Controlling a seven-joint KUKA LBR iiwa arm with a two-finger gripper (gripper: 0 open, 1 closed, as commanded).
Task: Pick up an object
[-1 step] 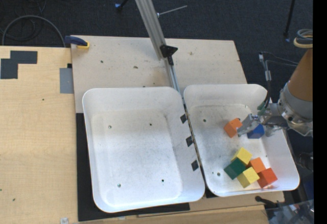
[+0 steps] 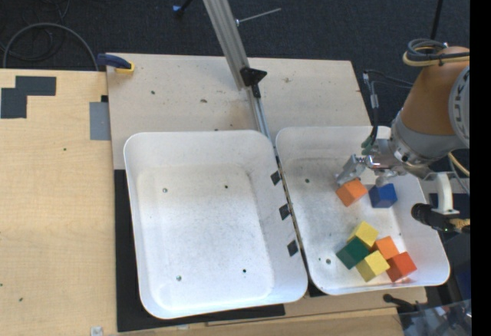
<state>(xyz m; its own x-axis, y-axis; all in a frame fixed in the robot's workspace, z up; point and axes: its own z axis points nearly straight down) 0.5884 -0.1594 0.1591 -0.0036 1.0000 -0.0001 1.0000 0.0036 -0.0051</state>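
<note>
My gripper (image 2: 365, 166) hangs over the right bin (image 2: 314, 173), near its far middle, at the end of the grey and orange arm coming in from the right. An orange cube (image 2: 351, 192) lies tilted just below and left of it, touching or nearly touching the gripper's lower end. A blue cube (image 2: 383, 195) sits beside the orange one, to its right. Whether either cube is gripped is unclear from this angle.
Near the right bin's front corner lies a cluster of cubes: yellow (image 2: 366, 234), green (image 2: 353, 252), another yellow (image 2: 374, 265), orange (image 2: 386, 247) and red (image 2: 400, 266). The left bin (image 2: 153, 150) stands alongside. A slanted metal bar (image 2: 226, 28) rises behind the bins.
</note>
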